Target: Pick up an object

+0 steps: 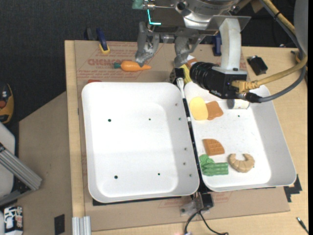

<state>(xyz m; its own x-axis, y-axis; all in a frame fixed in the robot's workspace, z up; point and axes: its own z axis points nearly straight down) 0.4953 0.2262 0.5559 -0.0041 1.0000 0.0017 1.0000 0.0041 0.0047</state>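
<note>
Tool: tool (164, 53) hangs high at twelve o'clock, above the tabletop's (54, 141) back edge, fingers (145, 50) apart with nothing between them.
Nearest thing: toy carrot (133, 66) lies outside the bins, just under the left finger at eleven o'clock; contact unclear.
Progress: judged barely begun, nothing lifted.
Right bin (274, 146): yellow piece (198, 108), orange block (214, 109), brown wedge (213, 146), green item (213, 167), tan croissant shape (242, 162).
Left bin (132, 136): white floor, dark dots.
Hidden: arm covers the right bin's far corner.
</note>
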